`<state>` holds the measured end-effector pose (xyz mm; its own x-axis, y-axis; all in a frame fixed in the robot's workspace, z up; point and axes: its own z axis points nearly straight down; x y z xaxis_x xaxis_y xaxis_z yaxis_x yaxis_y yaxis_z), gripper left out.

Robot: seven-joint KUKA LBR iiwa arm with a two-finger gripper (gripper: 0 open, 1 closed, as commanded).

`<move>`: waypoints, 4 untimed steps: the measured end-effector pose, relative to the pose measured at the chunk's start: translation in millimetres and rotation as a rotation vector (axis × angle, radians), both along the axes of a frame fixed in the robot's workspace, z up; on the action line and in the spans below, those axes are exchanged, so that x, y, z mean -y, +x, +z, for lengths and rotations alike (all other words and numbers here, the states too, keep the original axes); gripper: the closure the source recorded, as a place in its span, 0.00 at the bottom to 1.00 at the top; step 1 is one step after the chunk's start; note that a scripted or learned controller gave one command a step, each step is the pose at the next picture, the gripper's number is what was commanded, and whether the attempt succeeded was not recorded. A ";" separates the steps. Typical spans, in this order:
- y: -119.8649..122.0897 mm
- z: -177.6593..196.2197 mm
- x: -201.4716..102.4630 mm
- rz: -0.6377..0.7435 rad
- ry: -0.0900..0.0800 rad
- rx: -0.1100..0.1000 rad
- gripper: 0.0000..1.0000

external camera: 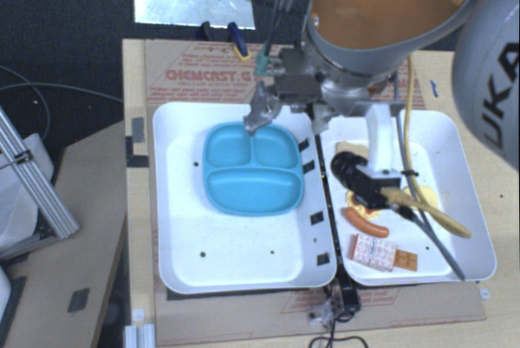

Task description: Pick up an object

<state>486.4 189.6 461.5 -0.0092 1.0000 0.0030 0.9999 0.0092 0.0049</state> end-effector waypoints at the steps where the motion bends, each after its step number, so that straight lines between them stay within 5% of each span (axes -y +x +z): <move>1: 0.7 9.7 3.4 0.001 0.000 0.001 1.00; 4: 2.4 42.1 3.2 0.018 0.002 0.008 1.00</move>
